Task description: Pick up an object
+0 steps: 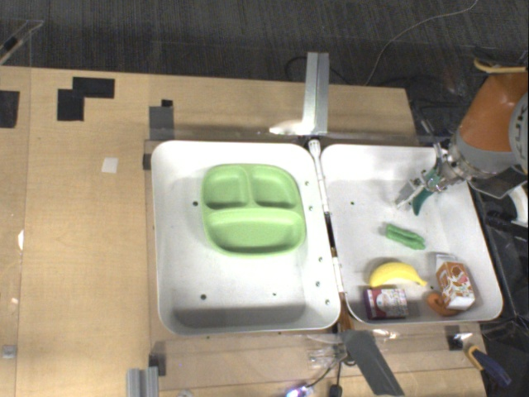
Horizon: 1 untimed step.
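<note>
My gripper point(413, 197) hangs over the upper right part of the right bin point(364, 180), its fingers point(421, 199) spread open with nothing between them. Below it, a small green bean-shaped piece point(405, 236) lies on the bin floor, apart from the fingertips. Near the bin's front edge sit a yellow banana point(395, 275), a dark maroon can point(386, 303) and a brown carton point(455, 284) with an orange item point(440, 305) beside it.
The left bin point(178, 222) holds a green divided plate point(252, 208). A metal post point(317, 89) stands behind the seam between the bins. The arm's orange band point(492, 110) is at the right edge.
</note>
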Each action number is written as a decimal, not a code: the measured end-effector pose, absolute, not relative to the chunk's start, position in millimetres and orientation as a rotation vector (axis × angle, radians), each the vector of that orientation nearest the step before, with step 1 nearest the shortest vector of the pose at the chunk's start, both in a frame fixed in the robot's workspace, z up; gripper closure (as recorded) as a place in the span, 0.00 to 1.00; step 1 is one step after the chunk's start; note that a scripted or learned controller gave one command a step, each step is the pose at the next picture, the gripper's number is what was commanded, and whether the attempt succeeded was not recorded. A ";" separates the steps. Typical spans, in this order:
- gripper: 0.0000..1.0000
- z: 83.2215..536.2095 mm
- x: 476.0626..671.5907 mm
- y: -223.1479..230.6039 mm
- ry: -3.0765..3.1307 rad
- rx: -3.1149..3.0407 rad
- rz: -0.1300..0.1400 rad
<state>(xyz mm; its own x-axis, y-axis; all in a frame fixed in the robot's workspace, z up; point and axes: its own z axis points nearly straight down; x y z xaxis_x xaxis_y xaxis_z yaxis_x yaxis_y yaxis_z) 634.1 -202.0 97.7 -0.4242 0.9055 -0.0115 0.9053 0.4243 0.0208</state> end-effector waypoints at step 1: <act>0.00 98.0 633.4 -204.6 2.466 1.909 0.018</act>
<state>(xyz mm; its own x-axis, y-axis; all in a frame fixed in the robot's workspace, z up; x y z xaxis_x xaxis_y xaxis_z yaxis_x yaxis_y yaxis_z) 633.4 -204.6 98.0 -0.2505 0.9681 -0.0108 0.9678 0.2507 0.0231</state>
